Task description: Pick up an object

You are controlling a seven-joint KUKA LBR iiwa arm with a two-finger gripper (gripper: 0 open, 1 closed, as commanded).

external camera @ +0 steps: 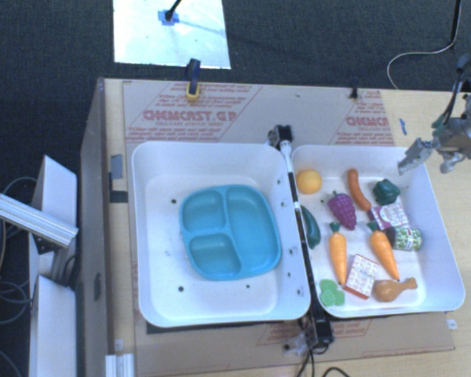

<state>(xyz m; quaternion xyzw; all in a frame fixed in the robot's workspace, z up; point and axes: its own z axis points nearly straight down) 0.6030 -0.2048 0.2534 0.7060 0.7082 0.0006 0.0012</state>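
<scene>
Toys (364,238) crowding right bin (447,269), blue tray (229,231) left

Gripper (430,152): over right bin (447,246), far right rim.
Toy foods (366,234): in that bin, left of and nearer than gripper.
Divided tray (229,231): in left bin (161,234), well left of gripper.

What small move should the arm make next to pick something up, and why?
Probably swing left and down toward the green toy. The gripper hangs above the right bin's far right corner, holding nothing, and that toy is the nearest item, lying a little apart from the sausage and other toys, so it looks easiest to reach.
</scene>
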